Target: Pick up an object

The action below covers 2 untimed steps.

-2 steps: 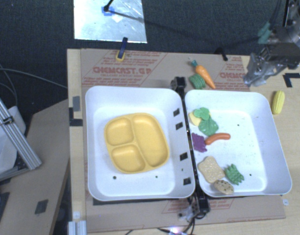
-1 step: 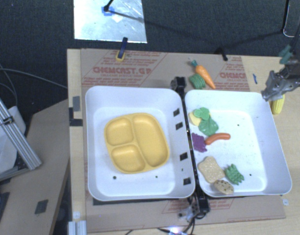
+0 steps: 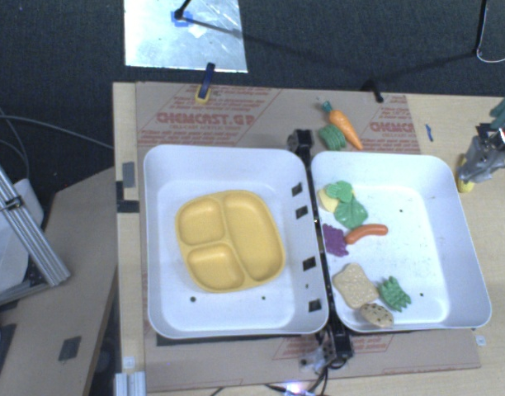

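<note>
The right bin (image 3: 426, 180) holds several toy foods: green leaves (image 3: 345, 205) with a yellow piece (image 3: 326, 198), a red sausage (image 3: 366, 232), a purple piece (image 3: 334, 239), a bread slice (image 3: 354, 284), a cookie (image 3: 376, 313) and a small green vegetable (image 3: 394, 293). My gripper (image 3: 477, 170) hangs at the far right, outside the right bin's far right corner, away from all the foods. Nothing shows in its grasp.
The left bin (image 3: 162, 180) holds a yellow divided plate (image 3: 229, 240). A toy carrot (image 3: 342, 126) lies on the cardboard behind the bins. A shiny metal sheet (image 3: 185, 23) lies on the floor at the back. A metal frame (image 3: 21, 229) stands at the left.
</note>
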{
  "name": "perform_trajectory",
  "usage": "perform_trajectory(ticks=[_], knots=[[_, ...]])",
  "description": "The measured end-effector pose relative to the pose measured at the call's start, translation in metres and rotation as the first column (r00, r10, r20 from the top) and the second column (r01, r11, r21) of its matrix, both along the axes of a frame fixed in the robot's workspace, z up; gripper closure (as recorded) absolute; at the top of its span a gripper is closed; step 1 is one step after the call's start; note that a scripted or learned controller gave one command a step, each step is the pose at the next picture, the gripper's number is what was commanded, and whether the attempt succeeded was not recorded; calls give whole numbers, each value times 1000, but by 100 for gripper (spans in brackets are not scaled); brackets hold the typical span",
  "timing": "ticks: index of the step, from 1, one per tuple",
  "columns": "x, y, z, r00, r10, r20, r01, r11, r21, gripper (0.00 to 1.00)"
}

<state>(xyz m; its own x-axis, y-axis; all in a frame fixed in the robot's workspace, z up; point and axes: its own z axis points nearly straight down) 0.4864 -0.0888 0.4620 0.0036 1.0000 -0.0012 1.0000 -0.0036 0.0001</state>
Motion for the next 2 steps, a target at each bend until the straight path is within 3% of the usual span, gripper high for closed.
perform_trajectory(ticks=[1, 2], knots=[[-1, -75, -97, 1000, -3, -5, 3, 1000, 0, 100], [-2, -40, -250, 1000, 6, -13, -6, 1000, 6, 100]])
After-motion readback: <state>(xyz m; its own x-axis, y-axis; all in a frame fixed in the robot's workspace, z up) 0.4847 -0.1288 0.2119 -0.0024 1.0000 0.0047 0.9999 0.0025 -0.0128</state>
